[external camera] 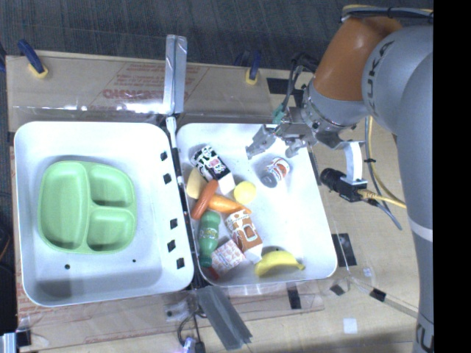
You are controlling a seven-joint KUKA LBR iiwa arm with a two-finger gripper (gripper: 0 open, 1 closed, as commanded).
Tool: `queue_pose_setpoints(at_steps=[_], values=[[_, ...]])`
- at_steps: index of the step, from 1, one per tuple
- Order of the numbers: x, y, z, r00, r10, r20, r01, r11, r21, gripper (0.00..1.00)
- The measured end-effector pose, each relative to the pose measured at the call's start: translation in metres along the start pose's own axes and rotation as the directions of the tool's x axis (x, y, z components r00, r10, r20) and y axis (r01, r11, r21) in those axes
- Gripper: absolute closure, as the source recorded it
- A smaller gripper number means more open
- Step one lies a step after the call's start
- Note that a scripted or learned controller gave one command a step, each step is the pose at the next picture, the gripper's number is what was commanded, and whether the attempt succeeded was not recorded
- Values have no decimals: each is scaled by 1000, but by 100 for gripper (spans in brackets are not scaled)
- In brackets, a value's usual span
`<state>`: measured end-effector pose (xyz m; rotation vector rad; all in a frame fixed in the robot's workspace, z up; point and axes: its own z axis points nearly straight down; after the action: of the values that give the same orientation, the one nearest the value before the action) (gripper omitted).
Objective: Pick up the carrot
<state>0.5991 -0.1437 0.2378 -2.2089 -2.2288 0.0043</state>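
Reaching in from the right, the grey arm (397,57) with its orange band holds the gripper (276,140) above the upper part of the right bin (313,219). Its two grey fingers (257,143) stand apart, spread open, with nothing between them. Just below them a small round cup (274,171) with red markings lies tipped on the bin floor, close to the fingertips but not gripped.

The carrot (205,197) lies along the left side of the right bin, slanted, with its top end pointing up and to the right. It sits well apart from the gripper, down and to the left of it. A second orange piece (224,204) lies across beside it. Above the carrot rests a small black-and-white carton (209,162), and a pale yellow piece (193,183) touches the carrot's left side. A yellow lemon (245,192) sits just right of the carrot's upper end. Below are a green bottle (209,235), an orange-and-white box (246,232), a small patterned packet (227,257) and a banana (278,262) near the bin's lower edge.

The left bin (29,271) holds a green divided plate (87,206).
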Motion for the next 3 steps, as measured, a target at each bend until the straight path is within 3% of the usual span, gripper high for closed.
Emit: queue_pose_setpoints(at_steps=[1,2,3], values=[[35,-2,125,971,241,-6,-241,970,-17,0],[49,-41,146,991,-130,0,130,991,-4,0],[49,-41,136,991,-133,0,133,991,-3,100]])
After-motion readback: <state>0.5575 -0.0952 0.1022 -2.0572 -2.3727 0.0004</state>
